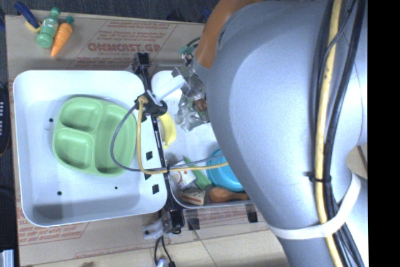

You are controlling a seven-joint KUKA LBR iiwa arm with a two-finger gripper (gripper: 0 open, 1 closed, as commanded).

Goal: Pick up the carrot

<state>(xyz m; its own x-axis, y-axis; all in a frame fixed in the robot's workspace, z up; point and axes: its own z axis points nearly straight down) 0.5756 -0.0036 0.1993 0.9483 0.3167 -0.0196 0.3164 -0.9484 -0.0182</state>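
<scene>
Arm (281, 103): the grey bulk sits closest to the lens, coming in from the right and covering most of the right bin (178, 200). Orange band (222, 15) shows at its upper edge. Black and yellow cables (328, 103) run down its flank.

Gripper (189, 106): metal parts show at the arm's left edge, over the upper part of the right bin, beside the divider between the bins. Whether it is clenched or released cannot be told (the arm masks much of it, and the rest is a blur of metal). Nothing can be seen held in it.

Right bin, the sliver still visible: a yellow curved piece (167, 128) just beside the divider, a blue dish (225, 179) lower down, a tan-brown long item (228, 195) at the bottom wall, and some small mixed pieces (187, 181) next to it, too cluttered to name.

Left bin (28, 134): white and shallow, with a green divided plate (94, 134) lying flat, left of centre. A thin cable loop (122, 134) hangs over the plate's right part and the divider.

Far side: a printed cardboard sheet (125, 44) lies on the worktop under the bins. The carrot (61, 39) is on this sheet beyond the left bin's far left corner, outside both bins, orange with a green top, well apart from the gripper. A green bottle-like toy (47, 31) touches it on the left (a blue and yellow item (26, 15) is just beyond that).
</scene>
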